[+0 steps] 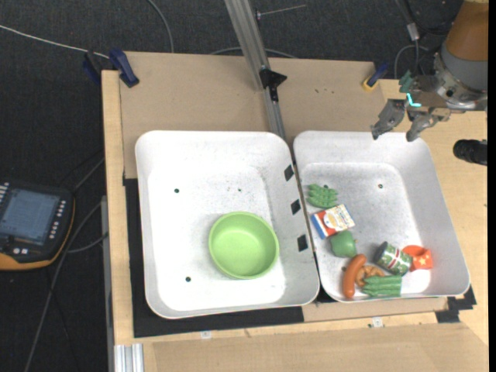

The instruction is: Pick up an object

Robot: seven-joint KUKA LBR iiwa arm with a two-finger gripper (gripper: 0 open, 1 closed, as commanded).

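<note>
My gripper [403,125] hangs over the far rim of the right bin [387,149], fingers spread open with nothing between them. Well below it in that bin lie several small items: a green leafy toy [322,195], a red, white and blue carton [333,221], a green round fruit [343,245], an orange sausage [353,275], a dark can with a green label [393,259], a red piece [419,258] and a green pepper-like toy [383,287]. All lie toward the bin's near half, apart from the gripper.
The left bin [163,200] holds a light green bowl [243,245]. A grey metal post [248,29] slants down to the gap between the bins. Blue clamps [122,67] sit on the bench's far corners. A handheld pendant [29,222] lies left of the bench.
</note>
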